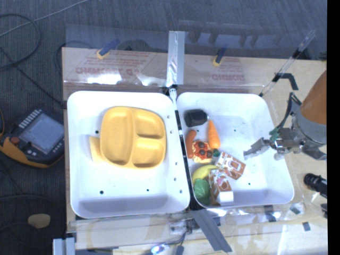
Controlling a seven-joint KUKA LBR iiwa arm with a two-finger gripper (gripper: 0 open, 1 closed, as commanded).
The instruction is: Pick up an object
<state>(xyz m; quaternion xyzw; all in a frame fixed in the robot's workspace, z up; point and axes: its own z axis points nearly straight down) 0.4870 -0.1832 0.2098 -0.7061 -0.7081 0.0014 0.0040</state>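
text: none legible | red print on cardboard [101, 65]: unreadable

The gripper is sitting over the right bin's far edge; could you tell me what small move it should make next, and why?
Probably a short move toward the left side of the right bin. The gripper hangs over bare white floor with nothing between its fingers, while the carrot, banana and cartons are clustered against the divider, apart from it.
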